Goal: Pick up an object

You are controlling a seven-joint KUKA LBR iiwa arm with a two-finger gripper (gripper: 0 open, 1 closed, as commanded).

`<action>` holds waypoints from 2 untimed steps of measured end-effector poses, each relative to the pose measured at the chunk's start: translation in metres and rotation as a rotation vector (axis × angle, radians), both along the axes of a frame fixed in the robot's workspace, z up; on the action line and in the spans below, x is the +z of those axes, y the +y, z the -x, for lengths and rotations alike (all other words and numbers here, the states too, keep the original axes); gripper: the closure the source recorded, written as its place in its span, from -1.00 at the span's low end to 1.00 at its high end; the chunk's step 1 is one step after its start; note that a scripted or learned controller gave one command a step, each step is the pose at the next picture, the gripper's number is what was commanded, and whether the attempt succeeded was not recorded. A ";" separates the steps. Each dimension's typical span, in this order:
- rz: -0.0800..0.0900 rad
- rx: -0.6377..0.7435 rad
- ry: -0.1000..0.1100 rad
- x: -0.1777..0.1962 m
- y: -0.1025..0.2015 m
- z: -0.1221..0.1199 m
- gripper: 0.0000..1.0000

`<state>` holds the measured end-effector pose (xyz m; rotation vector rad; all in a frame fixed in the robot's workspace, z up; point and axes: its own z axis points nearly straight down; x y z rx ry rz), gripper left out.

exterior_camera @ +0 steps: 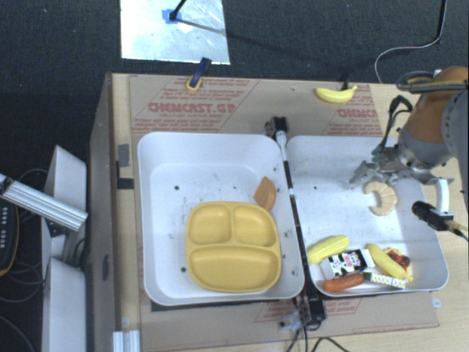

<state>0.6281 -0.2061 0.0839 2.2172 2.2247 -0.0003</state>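
The gripper [368, 173] hangs in the right bin [322, 160], its fingers spread open and holding nothing. The croissant [382, 197] lies just beside them. A banana [327, 247], a carton [347, 262] and a sausage [342, 284] crowd the near wall.

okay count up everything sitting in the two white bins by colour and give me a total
Yellow: 3, the divided tray, one banana, another banana
Orange or tan: 3, wedge piece, croissant, carrot-like stick
Mixed colours: 2, small printed box, small red and dark item
Total: 8
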 end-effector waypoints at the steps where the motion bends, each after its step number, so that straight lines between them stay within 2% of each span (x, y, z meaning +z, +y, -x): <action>1: 0.002 0.004 -0.004 0.012 0.000 -0.002 1.00; 2: 0.004 0.008 -0.007 0.023 0.000 -0.003 1.00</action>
